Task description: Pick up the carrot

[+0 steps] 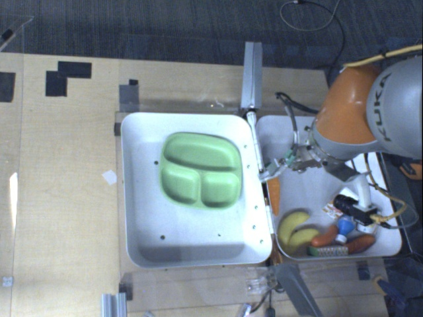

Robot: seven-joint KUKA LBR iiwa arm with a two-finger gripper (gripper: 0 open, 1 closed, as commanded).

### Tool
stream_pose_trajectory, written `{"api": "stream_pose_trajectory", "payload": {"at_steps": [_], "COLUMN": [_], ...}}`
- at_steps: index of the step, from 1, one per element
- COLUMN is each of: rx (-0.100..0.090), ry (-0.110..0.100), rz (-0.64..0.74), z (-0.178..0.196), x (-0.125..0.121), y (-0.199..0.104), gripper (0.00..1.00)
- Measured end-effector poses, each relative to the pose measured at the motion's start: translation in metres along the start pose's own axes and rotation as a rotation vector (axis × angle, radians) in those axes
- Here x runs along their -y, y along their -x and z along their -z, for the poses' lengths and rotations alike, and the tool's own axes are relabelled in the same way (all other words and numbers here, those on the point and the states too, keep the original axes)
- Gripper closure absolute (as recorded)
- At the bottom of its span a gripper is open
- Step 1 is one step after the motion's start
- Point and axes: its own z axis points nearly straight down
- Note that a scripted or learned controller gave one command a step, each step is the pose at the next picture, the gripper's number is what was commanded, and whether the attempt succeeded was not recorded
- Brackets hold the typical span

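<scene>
The carrot is a short orange piece lying along the left wall of the right bin, pointing toward the front. My gripper hovers at that same wall, just behind the carrot's far end and close above it. The view is too small to show how it stands or whether anything is between its tips. The grey arm with its orange band reaches in from the right over the bin.
Two yellow bananas lie at the right bin's front, beside red pieces and a small blue and white bottle. The left bin holds a green divided plate. A metal divider rail runs between the bins.
</scene>
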Motion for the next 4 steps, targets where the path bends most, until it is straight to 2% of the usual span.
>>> {"api": "stream_pose_trajectory", "payload": {"at_steps": [1,2,3,4], "rx": [-0.008,-0.006,-0.008,-0.007], "ry": [0.0,0.009,0.016,0.022], "rz": [0.0,-0.004,-0.072,-0.028], "z": [-0.005,-0.0061,-0.0071,-0.0079], "x": [-0.0006,0.0023,0.0076,0.0063], "y": [0.0062,0.0062,0.0052,0.0068], "gripper": [0.0,0.0,0.0,0.0]}}
